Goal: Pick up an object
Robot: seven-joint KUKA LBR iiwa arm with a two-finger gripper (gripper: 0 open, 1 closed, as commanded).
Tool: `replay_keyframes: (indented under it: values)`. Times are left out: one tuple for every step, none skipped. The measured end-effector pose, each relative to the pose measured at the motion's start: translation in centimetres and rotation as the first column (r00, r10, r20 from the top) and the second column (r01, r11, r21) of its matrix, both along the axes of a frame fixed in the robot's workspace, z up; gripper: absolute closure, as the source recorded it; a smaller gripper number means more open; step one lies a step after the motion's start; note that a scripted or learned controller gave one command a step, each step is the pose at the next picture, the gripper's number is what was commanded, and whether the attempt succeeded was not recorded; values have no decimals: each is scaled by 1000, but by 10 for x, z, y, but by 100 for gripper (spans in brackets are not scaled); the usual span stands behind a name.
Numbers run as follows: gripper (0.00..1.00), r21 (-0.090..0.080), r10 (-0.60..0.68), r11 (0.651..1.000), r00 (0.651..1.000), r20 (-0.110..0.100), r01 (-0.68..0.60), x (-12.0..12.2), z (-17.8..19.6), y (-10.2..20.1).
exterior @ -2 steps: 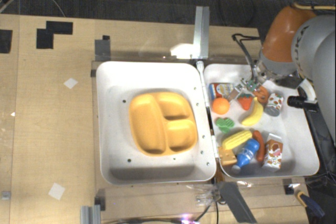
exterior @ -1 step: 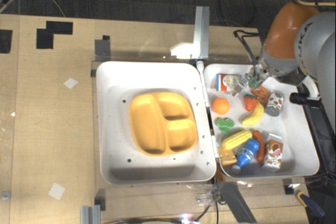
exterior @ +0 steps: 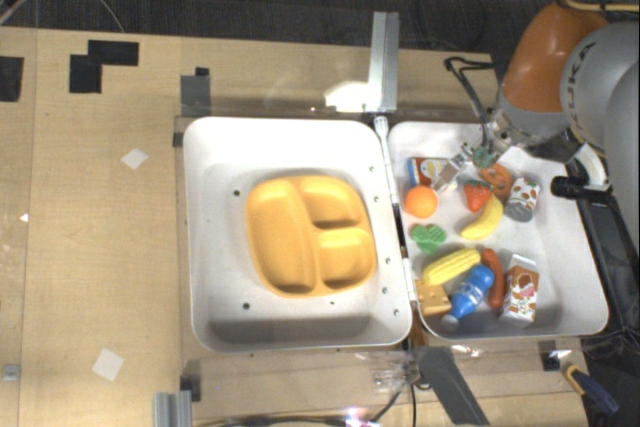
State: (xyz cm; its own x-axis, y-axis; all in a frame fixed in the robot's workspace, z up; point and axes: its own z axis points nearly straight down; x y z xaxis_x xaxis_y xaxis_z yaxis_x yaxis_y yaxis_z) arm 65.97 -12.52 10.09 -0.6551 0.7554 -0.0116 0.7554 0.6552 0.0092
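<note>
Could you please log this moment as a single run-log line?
arm: over right bin | gripper: near carrot, banana | left bin: yellow tray

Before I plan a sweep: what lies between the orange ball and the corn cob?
In the camera view, a green toy lies between the orange ball and the corn cob.

The arm [exterior: 590,65] enters from the 3 o'clock side of the view, its orange band toward 12 o'clock. The wrist angles down toward 8 o'clock. The gripper [exterior: 480,155] sits low at the arm's tip.
</note>
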Motion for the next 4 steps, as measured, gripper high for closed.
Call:
replay_keyframes:
  values:
    - [0,-7,53,999,999,-7,-53,-1,-8,4]
    - [0,5,-350,937,937,-6,350,1,-13,17]
    - [100,3,-342,940,940,2,342,3,0,16]
    - [100,5,-446,895,895,-8,446,11,3,15]
